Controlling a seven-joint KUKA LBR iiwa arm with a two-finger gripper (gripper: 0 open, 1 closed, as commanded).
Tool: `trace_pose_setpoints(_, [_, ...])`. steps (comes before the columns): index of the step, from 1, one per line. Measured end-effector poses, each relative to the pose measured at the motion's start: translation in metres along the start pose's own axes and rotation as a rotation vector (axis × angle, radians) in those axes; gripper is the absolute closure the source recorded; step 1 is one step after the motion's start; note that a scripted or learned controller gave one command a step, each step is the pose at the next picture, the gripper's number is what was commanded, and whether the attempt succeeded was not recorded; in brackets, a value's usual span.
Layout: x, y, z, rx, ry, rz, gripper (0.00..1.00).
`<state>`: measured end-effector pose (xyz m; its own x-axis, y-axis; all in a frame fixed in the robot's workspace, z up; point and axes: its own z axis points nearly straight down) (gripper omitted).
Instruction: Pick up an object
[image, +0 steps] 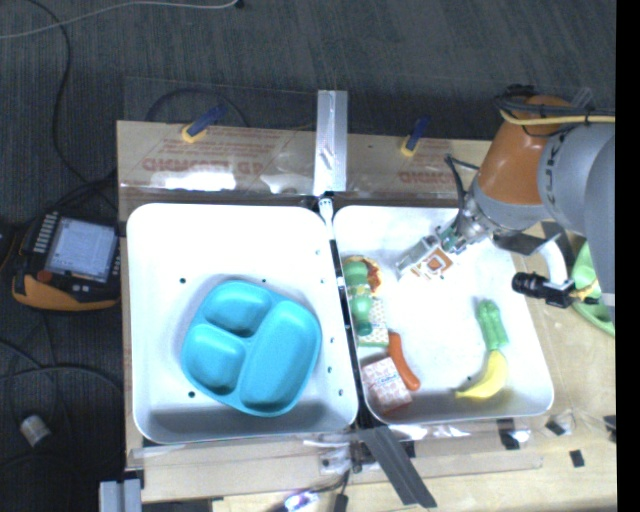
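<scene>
Right bin (520, 300): a yellow banana (484, 379) lies at the near right, a green vegetable (491, 324) just beyond it, and an orange carrot (402, 361) plus small packets sit along the left wall. The gripper (425, 256) hangs over the far part of this bin; its state cannot be told. Left bin (160, 260): a blue divided tray (252, 345).

the gripper (412, 262) reaches into the right bin (520, 392) near its back, beside a small orange-and-white item (437, 264). a banana (485, 377) touches a green vegetable (491, 324) at front right. a carrot (403, 362) and packets lie along the left wall. a blue divided tray (252, 346) sits in the left bin (160, 240).
</scene>
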<state>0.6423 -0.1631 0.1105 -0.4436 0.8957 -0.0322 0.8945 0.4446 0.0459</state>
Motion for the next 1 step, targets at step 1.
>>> trace_pose_setpoints(1, [-0.02, 0.0199, 0.0023, 0.022, 0.023, -0.029, 0.0])
